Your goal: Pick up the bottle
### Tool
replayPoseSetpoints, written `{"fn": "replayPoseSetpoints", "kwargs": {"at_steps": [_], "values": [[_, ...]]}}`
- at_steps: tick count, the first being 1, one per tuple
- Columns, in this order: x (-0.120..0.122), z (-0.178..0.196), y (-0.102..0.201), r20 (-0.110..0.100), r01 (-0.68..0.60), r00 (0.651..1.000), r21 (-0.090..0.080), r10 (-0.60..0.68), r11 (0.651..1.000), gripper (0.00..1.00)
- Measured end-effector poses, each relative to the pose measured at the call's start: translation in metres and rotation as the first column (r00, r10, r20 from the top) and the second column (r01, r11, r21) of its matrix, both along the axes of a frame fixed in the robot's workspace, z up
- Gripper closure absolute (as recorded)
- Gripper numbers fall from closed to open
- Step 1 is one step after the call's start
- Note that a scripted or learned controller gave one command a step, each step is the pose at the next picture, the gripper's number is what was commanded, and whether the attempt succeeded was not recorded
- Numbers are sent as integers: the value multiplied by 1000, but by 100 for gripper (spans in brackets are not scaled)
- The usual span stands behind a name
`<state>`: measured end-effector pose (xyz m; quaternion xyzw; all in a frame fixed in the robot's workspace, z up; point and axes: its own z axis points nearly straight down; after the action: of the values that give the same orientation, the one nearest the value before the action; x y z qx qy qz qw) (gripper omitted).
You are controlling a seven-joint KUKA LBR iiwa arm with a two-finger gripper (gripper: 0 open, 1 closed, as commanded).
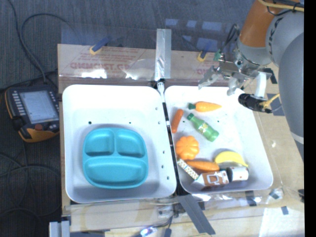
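Hovering with my gripper [220, 84] spread wide and empty above the right bin's [260, 147] far edge, I see the green bottle [203, 126] near the middle. It lies tilted just below a carrot [207, 106], so I judge a careless descent could nudge it rolling or catch the carrot instead.

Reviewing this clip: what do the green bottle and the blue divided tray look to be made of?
The green bottle looks like glossy moulded plastic, probably a toy: a bright highlight runs along its body and the label looks printed on. The blue divided tray appears to be smooth, semi-matte plastic: uniform colour, soft rounded compartment edges, only faint sheen. Neither can be confirmed by look alone.
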<state>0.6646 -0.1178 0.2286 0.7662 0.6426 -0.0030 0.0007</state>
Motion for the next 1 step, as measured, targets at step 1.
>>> {"fn": "replayPoseSetpoints", "kwargs": {"at_steps": [1], "values": [[-33,-104,-17,-2,-164,986,4,164,986,0]]}}
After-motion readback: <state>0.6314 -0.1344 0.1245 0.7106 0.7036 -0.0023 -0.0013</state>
